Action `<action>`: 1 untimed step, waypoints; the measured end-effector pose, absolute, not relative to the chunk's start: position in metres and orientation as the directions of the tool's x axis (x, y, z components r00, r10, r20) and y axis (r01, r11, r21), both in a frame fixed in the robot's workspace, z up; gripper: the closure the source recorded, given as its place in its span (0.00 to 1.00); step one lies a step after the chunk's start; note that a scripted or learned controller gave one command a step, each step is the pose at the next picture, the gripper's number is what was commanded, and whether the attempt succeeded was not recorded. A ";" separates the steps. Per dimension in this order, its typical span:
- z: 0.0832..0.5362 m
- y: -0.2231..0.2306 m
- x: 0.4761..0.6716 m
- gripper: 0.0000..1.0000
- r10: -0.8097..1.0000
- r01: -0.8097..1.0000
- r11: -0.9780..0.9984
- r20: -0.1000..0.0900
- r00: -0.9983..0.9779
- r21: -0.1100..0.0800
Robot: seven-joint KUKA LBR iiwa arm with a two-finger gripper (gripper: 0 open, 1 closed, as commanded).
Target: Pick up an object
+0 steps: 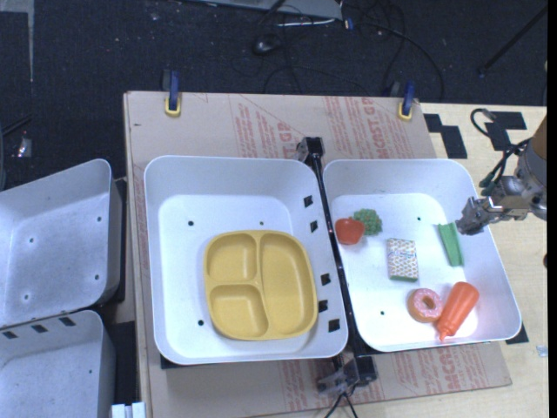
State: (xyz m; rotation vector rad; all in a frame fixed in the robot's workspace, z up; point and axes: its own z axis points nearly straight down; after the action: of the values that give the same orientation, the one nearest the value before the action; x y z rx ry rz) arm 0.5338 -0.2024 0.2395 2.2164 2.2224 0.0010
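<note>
the gripper [474,216] hangs over the right-hand bin [383,177], near its right wall and toward the far side, with the grey wrist reaching in from the right edge of the view; at this size and angle i cannot tell how the jaws stand, and nothing can be seen caught in them. the thing that lies nearest is a green stick-shaped piece [450,244], resting flat on the bin floor just beside the gripper, a little toward the near side and slightly left of it. its long axis runs roughly from far to near across the bin, tilted only a touch, so a grasp would most likely want to close across its narrow width, that is along the left-right line of the view. the other candidates lie farther off: a patterned small box [402,259] near the middle of the bin, a pink doughnut [426,304] touching or nearly touching an orange carrot [458,308] at the near right corner, and a red tomato [349,231] pressed against a green broccoli [368,220] toward the left wall. the left-hand bin holds a yellow divided tray [261,284], well apart from the gripper. judged from this, the move turns on a short shift toward the near side and a drop onto the green piece
</note>
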 end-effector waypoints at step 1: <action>0.231 -0.149 0.556 1.00 1.000 1.000 0.007 0.001 -0.007 0.001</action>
State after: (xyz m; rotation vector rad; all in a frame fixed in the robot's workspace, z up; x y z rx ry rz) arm 0.5556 -0.1494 0.2310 2.2135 2.2299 0.0022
